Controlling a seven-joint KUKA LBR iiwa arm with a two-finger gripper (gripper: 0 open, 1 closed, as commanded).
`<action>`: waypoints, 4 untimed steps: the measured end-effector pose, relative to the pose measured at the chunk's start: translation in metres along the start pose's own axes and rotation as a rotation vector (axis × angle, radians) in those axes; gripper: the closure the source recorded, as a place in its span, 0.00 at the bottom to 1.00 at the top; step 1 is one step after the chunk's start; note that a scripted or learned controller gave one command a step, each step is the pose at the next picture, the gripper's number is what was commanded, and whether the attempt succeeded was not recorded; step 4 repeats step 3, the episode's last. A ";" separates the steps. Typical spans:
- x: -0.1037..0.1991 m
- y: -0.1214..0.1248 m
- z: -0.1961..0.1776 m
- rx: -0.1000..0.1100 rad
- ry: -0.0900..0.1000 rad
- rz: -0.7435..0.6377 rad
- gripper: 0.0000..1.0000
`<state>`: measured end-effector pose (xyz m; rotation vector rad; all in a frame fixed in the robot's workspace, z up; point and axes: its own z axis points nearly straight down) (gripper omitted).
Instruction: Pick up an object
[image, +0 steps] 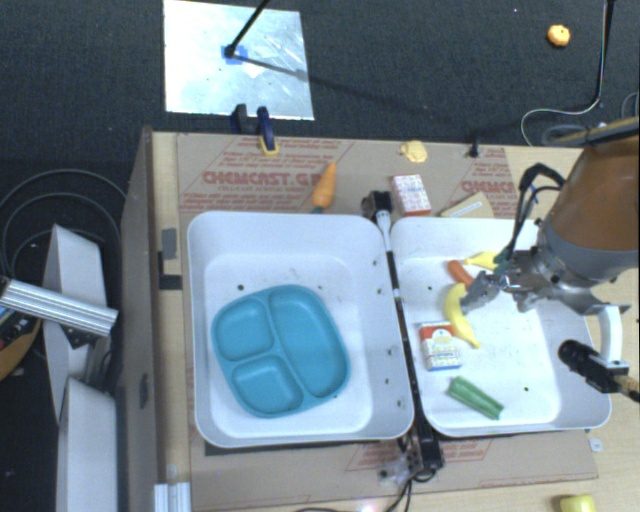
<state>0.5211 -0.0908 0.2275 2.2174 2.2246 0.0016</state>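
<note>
The right bin (530, 415) holds a yellow banana (459, 316), a small orange piece (458, 270), a yellow piece (481, 260), a red and white box (439, 346) and a green stick (474, 397). My gripper (484, 291) reaches in from the right and hangs low over the bin, just right of the banana's upper end and below the yellow piece. I see nothing clearly held in it. The left bin (215, 250) carries a blue divided plate (280, 348).
Beyond the bins on the cardboard lie an orange carrot (323, 186), a small red and white carton (410, 193), a yellow lump (414, 151) and a pale stick (462, 207). A blue clamp (262, 122) stands at the back edge.
</note>
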 end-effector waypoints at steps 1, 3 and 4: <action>-0.011 0.059 0.077 -0.003 -0.002 -0.003 0.00; -0.023 0.050 0.133 -0.002 0.000 0.001 1.00; -0.023 0.050 0.133 -0.002 0.000 0.001 1.00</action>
